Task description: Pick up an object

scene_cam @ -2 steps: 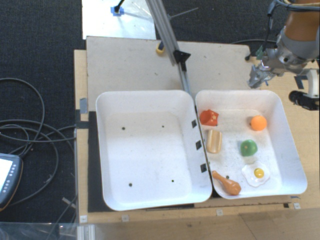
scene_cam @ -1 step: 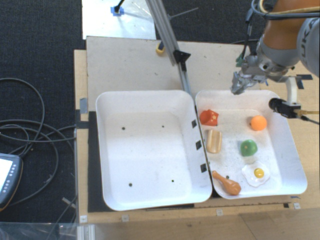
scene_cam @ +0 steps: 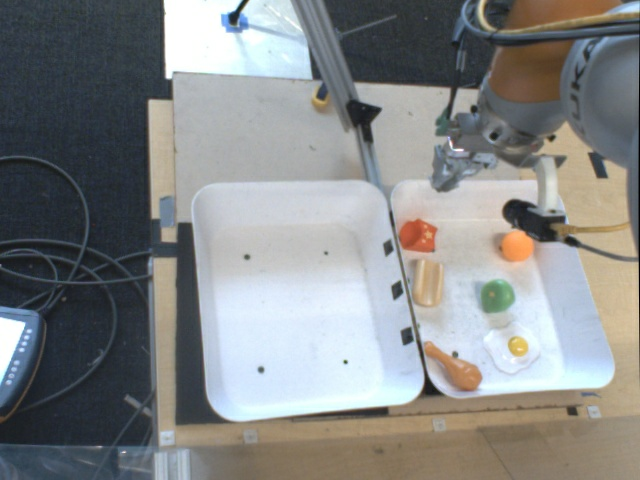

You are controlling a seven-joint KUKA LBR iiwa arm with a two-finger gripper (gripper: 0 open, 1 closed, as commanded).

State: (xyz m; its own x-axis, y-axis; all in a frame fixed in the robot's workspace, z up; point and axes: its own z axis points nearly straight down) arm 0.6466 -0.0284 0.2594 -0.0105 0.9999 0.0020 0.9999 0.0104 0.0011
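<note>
Pincer (scene_cam: 447, 176), indistinct, above right bin (scene_cam: 585, 320)

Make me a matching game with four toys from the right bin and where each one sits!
Toys:
1. orange ball
2. fried egg
3. red toy
4. drumstick

Places in the picture:
A. lowest of all, by the edge the two bins share
B. just below the green ball
C. just above the tan roll
D. upper right part of the bin

Pairs: 1-D, 2-B, 3-C, 4-A
</note>
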